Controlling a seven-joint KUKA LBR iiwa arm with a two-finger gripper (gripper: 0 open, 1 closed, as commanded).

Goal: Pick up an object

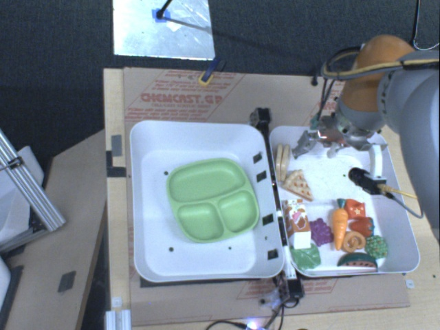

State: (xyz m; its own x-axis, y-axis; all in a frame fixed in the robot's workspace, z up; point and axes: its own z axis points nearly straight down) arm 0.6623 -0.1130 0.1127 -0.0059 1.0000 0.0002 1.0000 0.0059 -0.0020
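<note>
Far left of the gripper: pale green three-compartment plastic tray in the left white bin. Nearer, below-left of it in the right white bin: tan waffle-patterned toy wedge, probably light, stiff, a little slick; best pinched across its flat sides near the wide end. Lies flat, long axis running diagonally, tip toward the upper left. Below the gripper: small orange toy carrot, long axis roughly up-down in view. Gripper fingers spread apart, nothing between them, hovering over the bin's top.
</note>
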